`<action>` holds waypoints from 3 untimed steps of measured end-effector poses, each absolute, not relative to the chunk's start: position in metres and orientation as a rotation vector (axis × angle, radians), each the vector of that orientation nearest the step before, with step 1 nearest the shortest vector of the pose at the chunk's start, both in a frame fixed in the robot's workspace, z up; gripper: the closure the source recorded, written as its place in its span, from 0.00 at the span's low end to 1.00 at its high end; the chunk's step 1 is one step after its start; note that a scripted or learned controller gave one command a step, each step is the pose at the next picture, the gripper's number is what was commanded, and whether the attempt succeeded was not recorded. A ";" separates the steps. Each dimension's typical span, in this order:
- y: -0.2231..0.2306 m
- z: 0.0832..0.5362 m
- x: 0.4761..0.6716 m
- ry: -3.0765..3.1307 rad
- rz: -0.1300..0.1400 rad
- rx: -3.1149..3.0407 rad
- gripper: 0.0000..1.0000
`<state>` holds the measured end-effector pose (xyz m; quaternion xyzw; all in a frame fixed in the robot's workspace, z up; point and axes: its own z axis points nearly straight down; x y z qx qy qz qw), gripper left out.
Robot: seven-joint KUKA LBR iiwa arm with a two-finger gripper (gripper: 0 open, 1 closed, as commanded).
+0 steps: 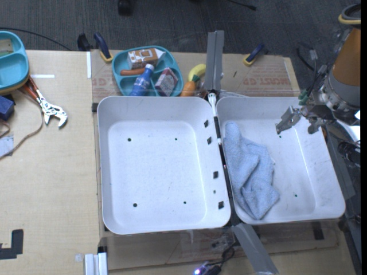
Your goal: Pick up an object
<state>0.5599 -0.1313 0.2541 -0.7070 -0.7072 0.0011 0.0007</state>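
Note:
A crumpled light blue cloth (pixel 250 173) lies in the right bin (pixel 312 208), along its left side. The left bin (pixel 155 165) sits beside it, with a metal divider between them. My gripper (pixel 299 124) hangs over the right bin's far right part, to the right of the cloth and above it. It is open, its two fingers spread apart with nothing between them. The grey arm with its orange band (pixel 348 67) comes in from the right edge.
Behind the bins a teal tray (pixel 121 73) holds a small bottle, a box and other items, with a banana (pixel 196 71) beside it. A wrench (pixel 50 110) and a blue bowl (pixel 12 59) lie on the bench at left.

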 end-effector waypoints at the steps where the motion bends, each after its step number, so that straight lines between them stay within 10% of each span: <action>1: -0.154 0.246 0.523 -2.166 0.003 -2.274 0.00; 2: -0.133 0.092 0.498 -1.926 0.000 -2.481 0.00; 3: -0.200 0.092 0.530 -1.917 -0.002 -2.487 0.00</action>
